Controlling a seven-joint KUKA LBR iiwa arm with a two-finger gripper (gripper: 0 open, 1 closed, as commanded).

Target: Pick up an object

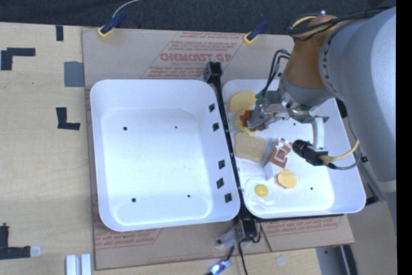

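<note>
My gripper (255,119) hangs low over the upper left part of the right bin (335,199). Directly beside it lies a small red object (245,118), and just above that a yellow round piece (242,100). A tan bread-like slice (250,149) rests below the gripper. An orange and white box (279,154) lies to the slice's right. Lower down are an orange lump (287,180) and a fried-egg toy (260,190). Nothing is visibly held between the fingers.
The left bin (154,151) sits beside the right one, separated by a black divider (222,138) with clips. The grey arm and orange band (309,61) cover the right bin's upper right. A black cable connector (308,151) hangs over the bin's middle.
</note>
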